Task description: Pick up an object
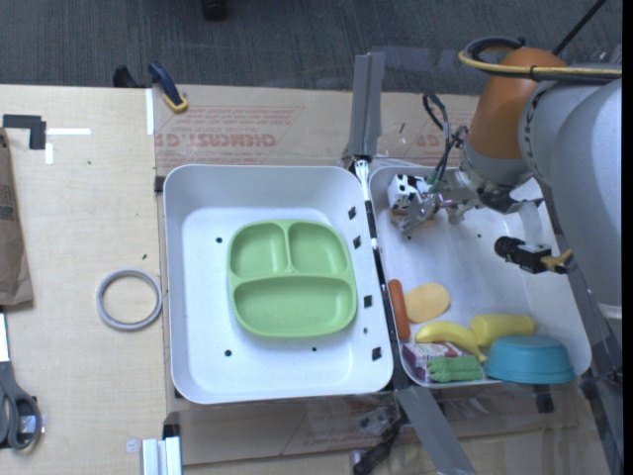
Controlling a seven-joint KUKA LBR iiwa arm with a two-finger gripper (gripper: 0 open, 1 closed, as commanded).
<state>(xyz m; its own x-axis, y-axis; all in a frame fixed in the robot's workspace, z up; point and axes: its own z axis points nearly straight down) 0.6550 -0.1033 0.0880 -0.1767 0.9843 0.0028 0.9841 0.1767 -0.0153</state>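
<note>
Hovering beside the cow toy point(403, 187) (black-and-white), the gripper point(413, 216).

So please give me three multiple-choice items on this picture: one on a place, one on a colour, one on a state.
1. In which bin does the green divided plate lie?
A. the left bin
B. the right bin
C. on the bench outside both bins

2. What colour is the bowl at the near end of the right bin?
A. red
B. blue
C. white

3. Where is the gripper now?
A. over the left bin
B. over the bare bench by the tape ring
C. over the far end of the right bin, close to a small black and white toy

Answers: 1 A, the plate rests in the middle of the left bin. 2 B, the bowl beside the yellow banana is blue. 3 C, the gripper sits near the toy in the far corner of the right bin.
</note>
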